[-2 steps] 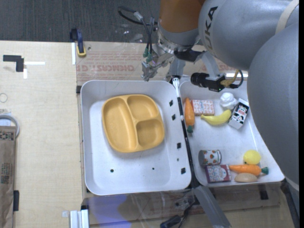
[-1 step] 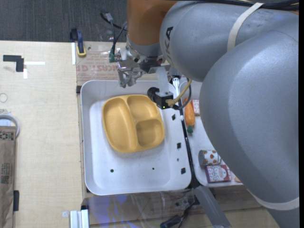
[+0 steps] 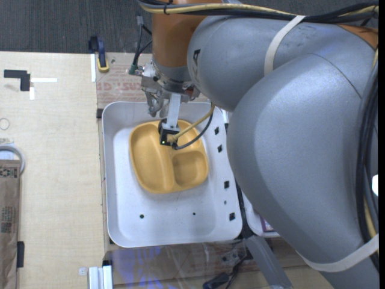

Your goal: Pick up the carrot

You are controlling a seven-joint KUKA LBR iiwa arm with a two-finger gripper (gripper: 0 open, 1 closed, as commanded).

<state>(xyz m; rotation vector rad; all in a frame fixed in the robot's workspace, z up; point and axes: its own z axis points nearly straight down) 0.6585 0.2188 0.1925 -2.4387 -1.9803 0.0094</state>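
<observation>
Just below the gripper [image 3: 157, 110], its grip unreadable, a yellow dish [image 3: 150, 164] sits in the white bin [image 3: 123, 221]; which way the carrot lies cannot be told.

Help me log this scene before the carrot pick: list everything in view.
yellow plastic two-compartment dish: one, yellow, inside the bin, below the gripper
shallow white bin: one, white, middle of the bench
brown cardboard sheet with red print: one, brown, under the bin's far edge
brown printed bag: one, brown, left edge of the bench
black L-shaped piece: one, black, far left of the bench
pale wooden bench: one, beige
grey arm with orange band: one, reaching in from the right
gripper: one, above the dish's far rim
</observation>
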